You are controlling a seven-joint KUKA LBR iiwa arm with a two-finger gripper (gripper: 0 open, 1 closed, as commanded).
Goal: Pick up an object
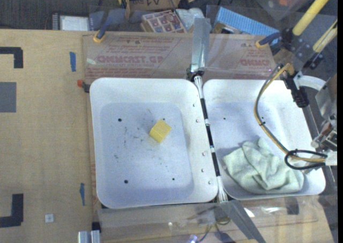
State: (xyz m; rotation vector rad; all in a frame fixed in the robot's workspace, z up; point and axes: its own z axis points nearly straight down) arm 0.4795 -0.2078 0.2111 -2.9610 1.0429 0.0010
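Observation:
A small yellow block (159, 131) lies near the middle of the left white bin (107, 97). In the right white bin (236, 95), a crumpled pale cloth (261, 168) rests against the near right corner. My gripper (326, 139) sits at the far right edge of the view, above the right rim of the right bin and just beyond the cloth, largely cut off by the frame. A yellow and black cable (262, 111) loops from the arm over the right bin down to the cloth's right side.
A narrow divider (206, 129) separates the two bins. Cardboard sheets (139, 57) lie behind the bins, with clutter and boxes (161, 20) further back. A wooden bench surface (43, 129) stretches to the left.

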